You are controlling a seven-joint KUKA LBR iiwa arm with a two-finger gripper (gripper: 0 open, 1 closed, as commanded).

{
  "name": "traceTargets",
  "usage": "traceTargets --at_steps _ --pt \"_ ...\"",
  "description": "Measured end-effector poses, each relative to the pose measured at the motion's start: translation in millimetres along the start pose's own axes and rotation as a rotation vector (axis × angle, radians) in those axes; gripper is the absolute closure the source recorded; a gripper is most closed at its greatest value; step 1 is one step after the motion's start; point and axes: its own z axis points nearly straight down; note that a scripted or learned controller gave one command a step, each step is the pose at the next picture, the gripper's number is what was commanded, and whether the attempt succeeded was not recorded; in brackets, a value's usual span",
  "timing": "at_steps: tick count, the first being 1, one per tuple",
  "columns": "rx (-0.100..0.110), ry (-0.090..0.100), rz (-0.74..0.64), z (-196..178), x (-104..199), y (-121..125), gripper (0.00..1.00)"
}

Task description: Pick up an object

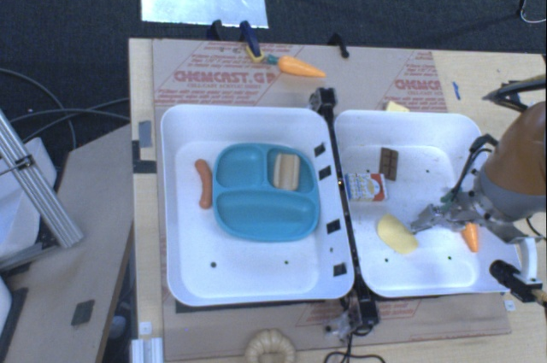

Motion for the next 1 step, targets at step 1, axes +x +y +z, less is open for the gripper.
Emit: traceTargets --at_steps 1 --pt "-0.004 -0.005 0.001 -11.5 -1.7 0.7 1.0"
